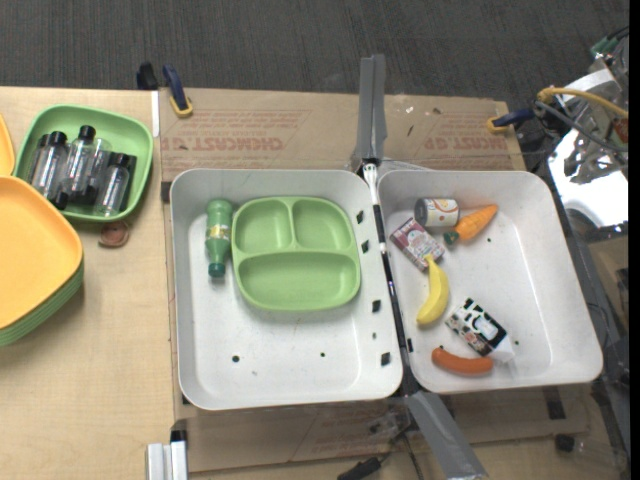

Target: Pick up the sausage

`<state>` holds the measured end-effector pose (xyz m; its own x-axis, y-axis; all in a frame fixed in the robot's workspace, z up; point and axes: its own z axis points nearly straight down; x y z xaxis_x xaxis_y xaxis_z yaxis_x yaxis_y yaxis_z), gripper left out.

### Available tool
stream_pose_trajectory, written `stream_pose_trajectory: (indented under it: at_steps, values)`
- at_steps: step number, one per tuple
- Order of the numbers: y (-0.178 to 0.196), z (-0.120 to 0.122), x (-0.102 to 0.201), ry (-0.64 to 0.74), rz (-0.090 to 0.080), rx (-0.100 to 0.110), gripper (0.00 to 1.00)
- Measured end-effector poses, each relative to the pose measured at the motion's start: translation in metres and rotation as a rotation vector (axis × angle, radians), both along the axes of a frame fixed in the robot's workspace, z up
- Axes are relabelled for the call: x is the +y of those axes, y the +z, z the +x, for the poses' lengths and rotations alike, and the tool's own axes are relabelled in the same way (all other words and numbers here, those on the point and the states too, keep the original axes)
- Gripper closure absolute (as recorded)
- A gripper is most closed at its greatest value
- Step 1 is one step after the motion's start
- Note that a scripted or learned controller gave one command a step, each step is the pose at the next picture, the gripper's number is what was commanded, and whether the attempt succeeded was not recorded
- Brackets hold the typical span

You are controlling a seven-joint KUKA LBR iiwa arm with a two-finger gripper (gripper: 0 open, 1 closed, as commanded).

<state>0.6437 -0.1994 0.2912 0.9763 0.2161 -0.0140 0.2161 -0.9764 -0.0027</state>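
Sausage at the near edge of the right bin

The sausage [462,361] lies just below the black-and-white carton [478,329], down-right of the banana [433,295]; carrot [475,221] and can [437,211] sit above. The gripper's state cannot be told.

The sausage [462,361], orange-red and smooth, lies flat and nearly horizontal in the frame's lower right.

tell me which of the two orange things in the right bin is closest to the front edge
The reddish-orange sausage, lying flat by the right white bin's front wall. The orange carrot with a green top sits near the back, beside the small can.
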Motion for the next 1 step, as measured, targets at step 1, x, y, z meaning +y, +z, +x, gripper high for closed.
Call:
stream_pose_trajectory:
  at_steps: [1]
  values:
    - [0.0066, 0.0003, 0.0012, 0.006, 0.0, 0.005, 1.0]
